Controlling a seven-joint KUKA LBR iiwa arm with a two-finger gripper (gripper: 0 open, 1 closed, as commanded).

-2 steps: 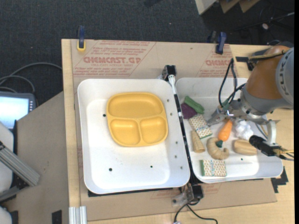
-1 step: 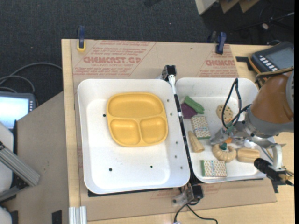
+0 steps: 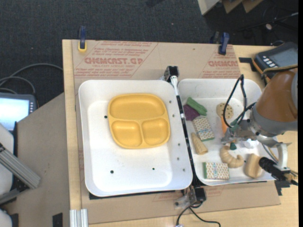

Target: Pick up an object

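The right bin holds several toy food pieces: a green piece, a purple piece, a patterned cracker, a tan stick, a round cookie, a croissant, a bread roll and a patterned packet. My gripper hangs low over the right half of this bin, just above the croissant and right of the cracker. A small orange piece lies close to its left side. The wrist hides the gripper's tips.
The left bin carries a yellow divided plate. A black cable loops from the wrist over the right bin. A dark device sits on the bench at the far right. Clamps hold the board's back edge.
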